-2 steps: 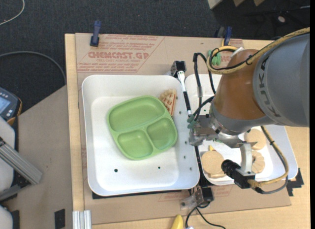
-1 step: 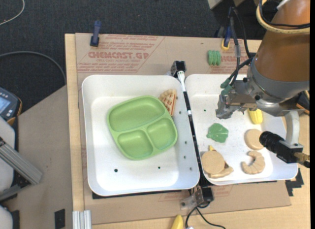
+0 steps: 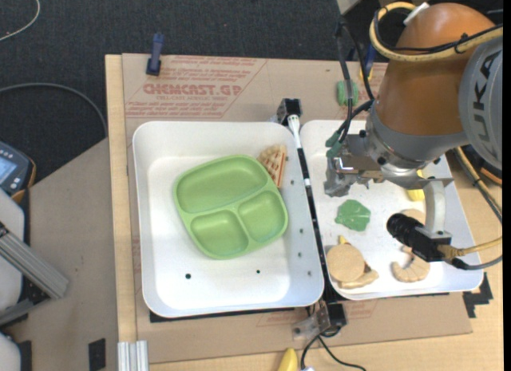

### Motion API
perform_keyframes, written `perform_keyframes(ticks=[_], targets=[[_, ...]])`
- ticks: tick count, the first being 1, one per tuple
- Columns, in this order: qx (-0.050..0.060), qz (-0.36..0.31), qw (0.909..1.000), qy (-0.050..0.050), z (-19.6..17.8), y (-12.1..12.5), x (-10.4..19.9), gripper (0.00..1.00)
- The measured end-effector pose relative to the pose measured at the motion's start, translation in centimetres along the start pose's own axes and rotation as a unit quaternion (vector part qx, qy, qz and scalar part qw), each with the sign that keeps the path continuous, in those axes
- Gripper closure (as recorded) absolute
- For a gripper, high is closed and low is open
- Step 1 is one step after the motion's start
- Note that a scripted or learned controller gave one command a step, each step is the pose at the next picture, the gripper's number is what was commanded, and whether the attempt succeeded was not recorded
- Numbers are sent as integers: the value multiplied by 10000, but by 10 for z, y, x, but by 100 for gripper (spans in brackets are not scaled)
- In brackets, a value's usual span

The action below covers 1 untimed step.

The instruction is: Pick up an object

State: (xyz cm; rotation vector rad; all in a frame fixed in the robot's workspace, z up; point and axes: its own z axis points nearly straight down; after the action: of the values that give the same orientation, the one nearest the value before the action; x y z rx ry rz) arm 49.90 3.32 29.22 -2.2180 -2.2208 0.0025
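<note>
Pincer (image 3: pixel 345 176): state indeterminable, poised over right bin (image 3: pixel 463 280) for a pick; green piece (image 3: pixel 352 215) just below; cookies (image 3: pixel 350 266) beyond.

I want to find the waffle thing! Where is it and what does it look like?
Look in the left white bin, the one holding the big green divided plate. Peeking out from behind the plate's top right corner is the waffle. It is tan with a criss-cross grid, unlike the smooth green plate.
</note>
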Motion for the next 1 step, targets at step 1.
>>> perform_keyframes(ticks=[1], targets=[[-43, -12, 10000, 0, -73, -20, 29, 100]])
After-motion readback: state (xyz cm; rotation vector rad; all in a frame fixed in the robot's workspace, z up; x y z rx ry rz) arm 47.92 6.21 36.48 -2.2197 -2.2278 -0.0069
